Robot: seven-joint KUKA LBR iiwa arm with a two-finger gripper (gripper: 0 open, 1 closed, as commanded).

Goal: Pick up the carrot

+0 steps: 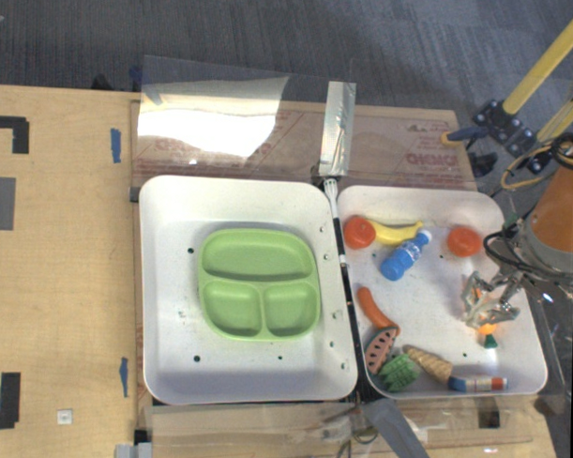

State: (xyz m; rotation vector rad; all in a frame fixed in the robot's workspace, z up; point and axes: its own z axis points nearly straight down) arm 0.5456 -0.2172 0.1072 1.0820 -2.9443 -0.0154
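Observation:
The carrot (489, 328) is a small orange piece with a dark green end. It lies on the floor of the right bin (425, 285), close to that bin's right wall. My gripper (488, 302) hangs directly over it, at the carrot's far side, and its metal tip overlaps the carrot's upper end. Whether it touches the carrot I cannot tell. The arm's orange band (559, 219) rises behind, at the right edge of the view.
The right bin also holds two orange balls (360, 232) (464, 242), a banana (397, 231), a blue bottle (403, 257), a red-orange sausage shape (376, 308), a watermelon slice (380, 348), broccoli (400, 370), a cone (429, 364) and a marker (476, 381). A green divided plate (259, 283) sits in the left bin (163, 266).

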